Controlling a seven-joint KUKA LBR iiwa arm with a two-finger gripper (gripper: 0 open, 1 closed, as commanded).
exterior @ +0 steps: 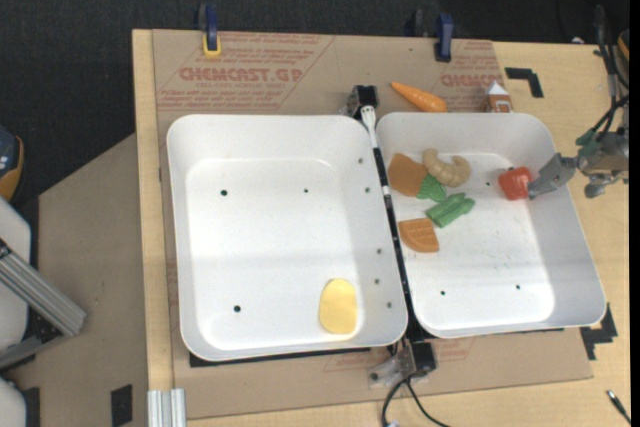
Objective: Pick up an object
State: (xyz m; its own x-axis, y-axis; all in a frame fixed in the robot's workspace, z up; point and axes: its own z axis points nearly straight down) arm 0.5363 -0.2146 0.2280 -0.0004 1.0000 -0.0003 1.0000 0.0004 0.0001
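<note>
Lowest in view, a pale yellow oval piece (338, 305) lies in the left shallow white bin (200, 215) near its front wall. Across the divide, the right shallow white bin (560, 285) holds 2 orange wedges (407, 175), a beige curved piece (446, 167), a green pod-shaped piece (449, 209) and a small red block (515, 183). Just beside that block sits the grey gripper (553, 174); whether it is released or clenched cannot be told.
</note>
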